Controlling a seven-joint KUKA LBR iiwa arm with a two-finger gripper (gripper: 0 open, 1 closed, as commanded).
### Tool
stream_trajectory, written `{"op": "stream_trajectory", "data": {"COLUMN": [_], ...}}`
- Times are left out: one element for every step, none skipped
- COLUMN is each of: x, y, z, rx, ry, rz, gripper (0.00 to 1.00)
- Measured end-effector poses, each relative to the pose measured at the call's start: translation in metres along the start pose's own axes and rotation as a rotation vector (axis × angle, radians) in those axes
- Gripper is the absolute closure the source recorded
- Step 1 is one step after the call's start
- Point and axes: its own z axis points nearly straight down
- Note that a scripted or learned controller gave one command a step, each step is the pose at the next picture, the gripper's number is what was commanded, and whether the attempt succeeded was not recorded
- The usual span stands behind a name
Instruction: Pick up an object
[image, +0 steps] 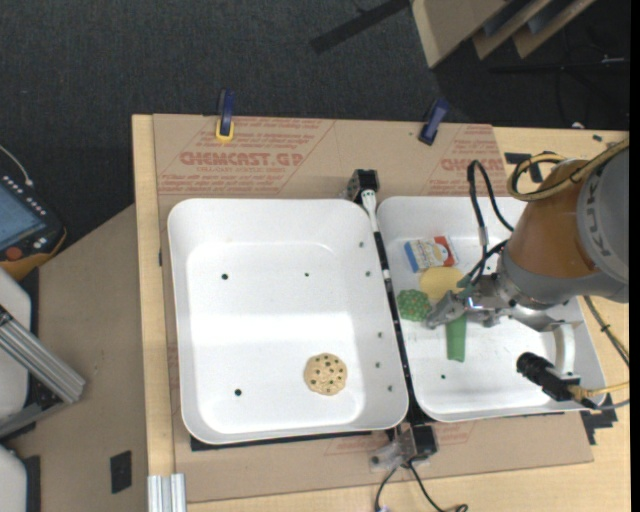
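Observation:
My gripper (455, 308) is low over the middle of the right bin (500, 400), reaching in from the right. It hangs amid a cluster of items. A green lumpy object (411, 303) lies just to its left and a yellow object (440, 282) just above it. A green bar (456, 340) juts out below it toward the front. A blue, red and white packet (427, 251) lies further back. Whether anything is held is hidden by the wrist.
A round cookie (325, 373) lies near the front of the left bin (200, 300). A black divider rail (385, 290) runs between the two bins. Clamps (225, 118) hold the cardboard base at the back.

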Motion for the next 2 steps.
{"op": "stream_trajectory", "data": {"x": [-0.004,0.071], "y": [0.001,-0.034], "z": [-0.014,-0.108], "rx": [-0.006,-0.01], "ry": [-0.004,-0.001], "rz": [0.005,-0.002], "gripper": [1.0,1.0]}}
